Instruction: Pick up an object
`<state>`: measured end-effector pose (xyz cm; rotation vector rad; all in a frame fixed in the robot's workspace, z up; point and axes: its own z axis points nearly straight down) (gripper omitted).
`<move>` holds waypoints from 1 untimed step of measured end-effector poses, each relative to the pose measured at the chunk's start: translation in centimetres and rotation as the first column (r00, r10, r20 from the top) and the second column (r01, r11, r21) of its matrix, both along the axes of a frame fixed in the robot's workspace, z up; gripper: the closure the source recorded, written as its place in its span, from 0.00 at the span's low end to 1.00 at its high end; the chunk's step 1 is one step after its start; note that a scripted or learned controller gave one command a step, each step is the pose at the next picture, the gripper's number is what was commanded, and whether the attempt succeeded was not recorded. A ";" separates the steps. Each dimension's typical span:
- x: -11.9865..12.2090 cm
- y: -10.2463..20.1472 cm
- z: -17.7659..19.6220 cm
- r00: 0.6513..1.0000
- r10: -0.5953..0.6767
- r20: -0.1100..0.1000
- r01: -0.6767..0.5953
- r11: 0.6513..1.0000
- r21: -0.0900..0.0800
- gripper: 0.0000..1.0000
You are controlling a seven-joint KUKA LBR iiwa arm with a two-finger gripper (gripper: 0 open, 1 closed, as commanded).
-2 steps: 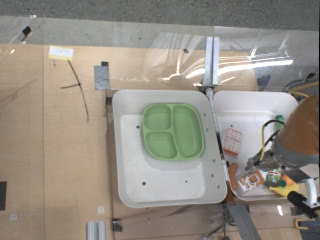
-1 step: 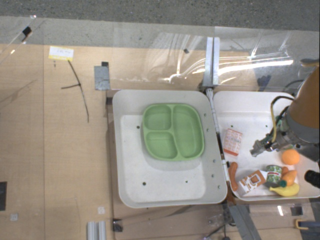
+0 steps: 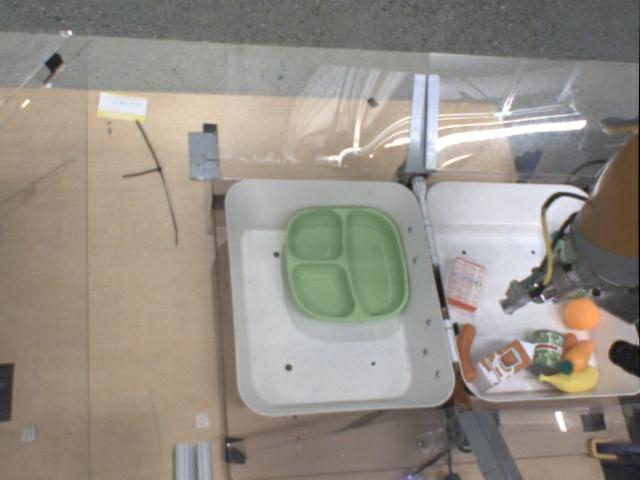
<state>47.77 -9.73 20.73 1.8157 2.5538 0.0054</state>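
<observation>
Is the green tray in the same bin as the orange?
No, the green tray lies in the left bin, while the orange sits in the right bin near the gripper.

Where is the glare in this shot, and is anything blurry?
In the camera view, bright glare streaks cross the clear sheet behind the right bin; the gripper and small items near it look soft, while the green tray reads clearly.

KUKA iiwa arm, wrist end
Arm [image 3: 612,230] showed an orange band over grey casing; a black cable [image 3: 549,230] looped beside the dark metal gripper [image 3: 527,294].
</observation>
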 end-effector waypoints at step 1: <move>2.4 -5.5 3.3 0.995 0.101 -0.002 -0.101 0.995 -0.001 0.00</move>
